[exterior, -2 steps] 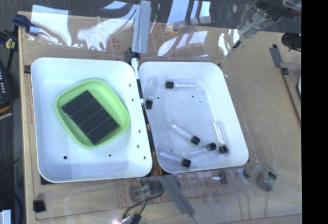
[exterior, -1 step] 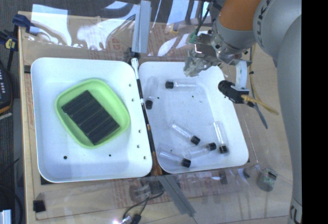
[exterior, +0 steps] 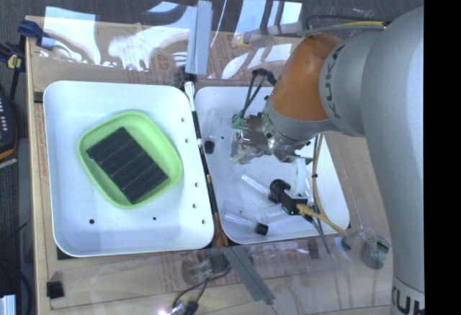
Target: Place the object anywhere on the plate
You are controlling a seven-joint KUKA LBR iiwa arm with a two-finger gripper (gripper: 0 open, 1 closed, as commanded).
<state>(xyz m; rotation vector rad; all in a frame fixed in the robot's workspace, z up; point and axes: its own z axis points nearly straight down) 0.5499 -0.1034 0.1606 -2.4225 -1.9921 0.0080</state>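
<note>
L bin, shallow white tray (exterior: 61, 184): lime-green rounded plastic plate (exterior: 162, 140) sits about mid-bin. A dark ribbed rectangular slab (exterior: 127, 164) lies flat on the plate, set diagonally and inside the rim.

R bin, second shallow white tray (exterior: 222, 194): small black piece (exterior: 209, 145) just beside the divider. Metal two-finger gripper (exterior: 246, 149) is low over the bin's upper-mid area, w/ grey arm and orange band to its right. Claw state: can't tell, nothing seen in it. Clear plastic tube w/ black cap (exterior: 246, 223) lies near the front wall.
</note>
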